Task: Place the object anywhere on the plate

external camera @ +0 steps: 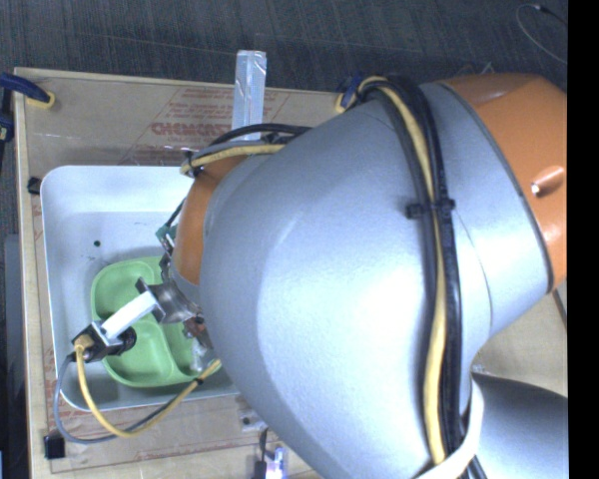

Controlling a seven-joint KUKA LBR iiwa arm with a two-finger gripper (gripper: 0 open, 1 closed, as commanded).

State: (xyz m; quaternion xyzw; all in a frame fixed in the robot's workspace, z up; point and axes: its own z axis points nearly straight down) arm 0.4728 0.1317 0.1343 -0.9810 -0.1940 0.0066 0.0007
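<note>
A green plate [128, 292] with a raised divider lies in the front part of the left white bin [62, 230]. My gripper [187, 329] hangs low over the plate's right side, at the end of the grey arm that reaches in from the right. The arm's bulk hides the plate's right edge and whatever is under the gripper. I cannot make out any object between the fingers from this angle.
The grey and orange arm [379, 267] covers the right half of the view, including the second bin. A tan board [130, 108] with blue clamps [25, 90] lies behind the bin, and a grey post [250, 86] stands at the back. A small dark speck [98, 244] marks the bin floor.
</note>
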